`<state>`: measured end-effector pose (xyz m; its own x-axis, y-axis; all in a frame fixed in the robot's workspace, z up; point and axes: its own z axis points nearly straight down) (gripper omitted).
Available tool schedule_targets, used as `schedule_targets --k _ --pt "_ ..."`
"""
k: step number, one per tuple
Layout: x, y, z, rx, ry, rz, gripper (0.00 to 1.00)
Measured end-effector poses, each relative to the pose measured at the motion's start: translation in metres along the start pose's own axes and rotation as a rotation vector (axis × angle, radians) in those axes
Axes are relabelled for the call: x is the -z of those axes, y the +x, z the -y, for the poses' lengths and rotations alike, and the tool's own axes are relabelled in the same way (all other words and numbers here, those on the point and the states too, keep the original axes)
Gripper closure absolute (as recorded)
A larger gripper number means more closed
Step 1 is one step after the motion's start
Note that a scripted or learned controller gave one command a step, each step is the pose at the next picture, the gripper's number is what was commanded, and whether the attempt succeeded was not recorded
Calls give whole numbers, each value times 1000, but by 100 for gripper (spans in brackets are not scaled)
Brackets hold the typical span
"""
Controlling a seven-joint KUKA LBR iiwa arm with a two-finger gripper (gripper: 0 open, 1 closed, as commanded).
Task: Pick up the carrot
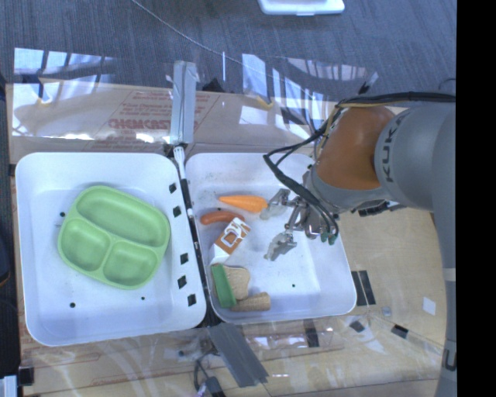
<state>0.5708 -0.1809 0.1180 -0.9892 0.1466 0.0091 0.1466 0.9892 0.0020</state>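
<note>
The orange tapered carrot (243, 203) lay in the upper middle of the right white plastic bin (333, 271), untouched, so I judged the task was at the approach step. The metal two-finger end effector (277, 226) hung just right of the carrot, its fingers spread apart with nothing between them, one tip near the carrot's thick end. The next move would call for a small shift left and a descent over the carrot before closing. Beside the carrot lay a reddish sausage-shaped toy (215, 218), with a small orange-and-white carton (232, 235) lower down. The left white bin (31, 256) carried a green divided plate (114, 235). The tabletop (403, 240) looked like pale wood, and dark carpet (93, 23) filled the top of the frame.
</note>
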Motion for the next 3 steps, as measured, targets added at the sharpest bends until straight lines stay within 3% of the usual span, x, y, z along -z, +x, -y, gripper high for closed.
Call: schedule_targets --k 1,2,3 --pt "-22 -57 -28 -265 5 3 0" --pt "-23 -62 -45 -548 13 -16 0" --pt "-28 -71 -37 -1123 4 -13 0"
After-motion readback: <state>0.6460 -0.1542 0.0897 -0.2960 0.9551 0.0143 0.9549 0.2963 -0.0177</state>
